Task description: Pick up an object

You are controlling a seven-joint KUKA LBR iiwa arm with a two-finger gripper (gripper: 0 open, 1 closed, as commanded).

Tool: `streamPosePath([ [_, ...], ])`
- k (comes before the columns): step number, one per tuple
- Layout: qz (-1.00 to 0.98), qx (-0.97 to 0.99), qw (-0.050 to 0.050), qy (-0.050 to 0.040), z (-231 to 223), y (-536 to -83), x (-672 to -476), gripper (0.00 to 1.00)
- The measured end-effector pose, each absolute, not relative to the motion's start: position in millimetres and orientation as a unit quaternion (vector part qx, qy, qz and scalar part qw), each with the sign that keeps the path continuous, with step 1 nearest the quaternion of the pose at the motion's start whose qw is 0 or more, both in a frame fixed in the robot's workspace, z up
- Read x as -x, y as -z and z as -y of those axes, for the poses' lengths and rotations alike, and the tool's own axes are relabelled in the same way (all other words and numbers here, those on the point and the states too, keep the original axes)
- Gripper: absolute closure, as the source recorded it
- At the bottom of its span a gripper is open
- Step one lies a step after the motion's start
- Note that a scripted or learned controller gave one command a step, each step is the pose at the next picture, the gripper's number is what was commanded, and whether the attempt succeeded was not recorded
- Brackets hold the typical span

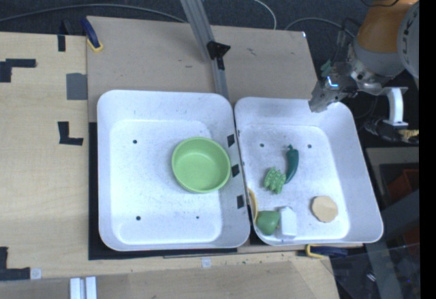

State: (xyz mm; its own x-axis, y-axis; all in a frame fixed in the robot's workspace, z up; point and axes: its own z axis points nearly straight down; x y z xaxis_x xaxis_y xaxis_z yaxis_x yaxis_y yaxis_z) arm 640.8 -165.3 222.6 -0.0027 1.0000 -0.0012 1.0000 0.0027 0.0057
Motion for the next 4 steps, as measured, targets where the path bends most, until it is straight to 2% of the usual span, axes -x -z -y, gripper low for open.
streamPosePath([
  [1, -0.708, -0.706, 0.002, -0.0013, 165, -276, -642.0, 1.00],
  [2, -0.709, -0.705, -0.001, -0.0001, 111, -280, -636.3, 1.00],
  [4, -0.709, -0.705, -0.001, 0.0004, -1, -258, -639.6, 1.00],
])
